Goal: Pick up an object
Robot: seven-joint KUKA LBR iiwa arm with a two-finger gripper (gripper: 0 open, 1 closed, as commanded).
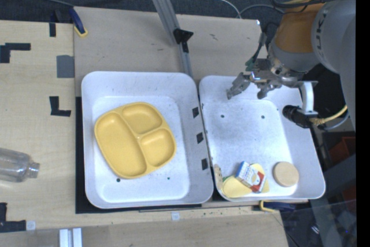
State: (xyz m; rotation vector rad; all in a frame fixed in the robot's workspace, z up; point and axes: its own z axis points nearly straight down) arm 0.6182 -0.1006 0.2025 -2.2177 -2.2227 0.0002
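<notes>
In the camera view, the grey arm with its orange band is reaching in from the upper right of the frame, and its gripper (252, 86) is hanging over the upper edge of the right shallow white bin (248, 130) with its fingers spread wide and nothing between them. At the lower right of that bin, a round tan wooden disc (285, 173) is lying just beside a small red, white and blue packet (252, 175), which is resting on a pale yellow rounded piece (232, 187). The left shallow white bin (104, 89) is carrying a yellow divided plastic plate (134, 139). A clear plastic bottle (16, 165) is lying on the wooden table (34, 84) at the frame's left edge.
</notes>
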